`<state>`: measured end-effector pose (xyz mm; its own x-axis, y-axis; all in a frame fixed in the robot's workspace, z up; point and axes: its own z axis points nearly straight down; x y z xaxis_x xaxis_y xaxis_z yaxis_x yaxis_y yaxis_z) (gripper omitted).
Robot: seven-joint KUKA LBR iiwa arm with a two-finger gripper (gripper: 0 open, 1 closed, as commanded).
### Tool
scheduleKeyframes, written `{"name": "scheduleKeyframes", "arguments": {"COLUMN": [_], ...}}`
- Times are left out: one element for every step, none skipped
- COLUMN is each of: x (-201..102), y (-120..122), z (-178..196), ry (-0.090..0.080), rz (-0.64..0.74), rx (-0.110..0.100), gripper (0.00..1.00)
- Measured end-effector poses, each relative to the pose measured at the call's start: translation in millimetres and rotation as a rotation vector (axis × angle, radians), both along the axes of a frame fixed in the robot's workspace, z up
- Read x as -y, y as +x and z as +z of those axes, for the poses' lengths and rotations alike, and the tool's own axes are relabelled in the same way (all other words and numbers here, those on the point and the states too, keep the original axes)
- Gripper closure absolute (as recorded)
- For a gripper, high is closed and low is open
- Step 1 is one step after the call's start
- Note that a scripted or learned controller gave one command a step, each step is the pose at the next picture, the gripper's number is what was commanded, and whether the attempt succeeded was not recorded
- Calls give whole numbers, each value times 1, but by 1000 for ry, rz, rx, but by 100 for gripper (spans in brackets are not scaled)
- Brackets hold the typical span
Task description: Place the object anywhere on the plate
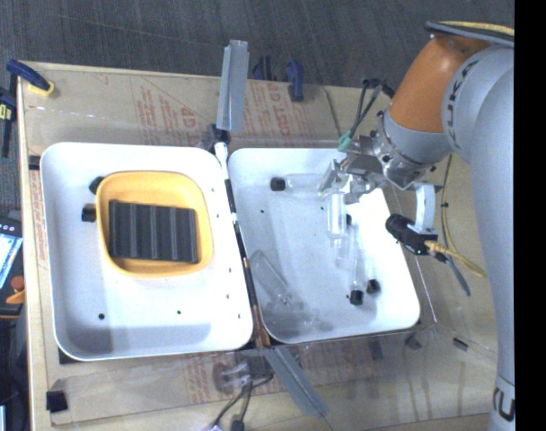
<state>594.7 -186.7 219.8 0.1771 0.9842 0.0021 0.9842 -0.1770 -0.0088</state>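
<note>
In the left bin (57,321) lies a yellow plate (111,191). A dark block with ridges (154,230) sits flat on it, and this looks like the task's thing. It seems stiff and not heavy. Its long edges look best to grab. In the right bin (295,321) are small black bits (277,184). The gripper (343,191) hangs over that bin's far side. I cannot tell if it is open or closed.

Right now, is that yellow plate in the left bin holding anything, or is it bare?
Holding something. A dark ribbed block lies flat on the yellow plate, covering most of its middle, inside the left bin.
</note>
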Motion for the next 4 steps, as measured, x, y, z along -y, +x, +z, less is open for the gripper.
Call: {"name": "scheduleKeyframes", "arguments": {"x": [-48,-125,-164,-184], "y": [3,37,17,12], "z": [-13,5,-28,-28], "ry": [-1,-2,0,2], "rz": [172,249,595,729], "rx": [4,6,5,2], "gripper": [100,100,100,100]}}
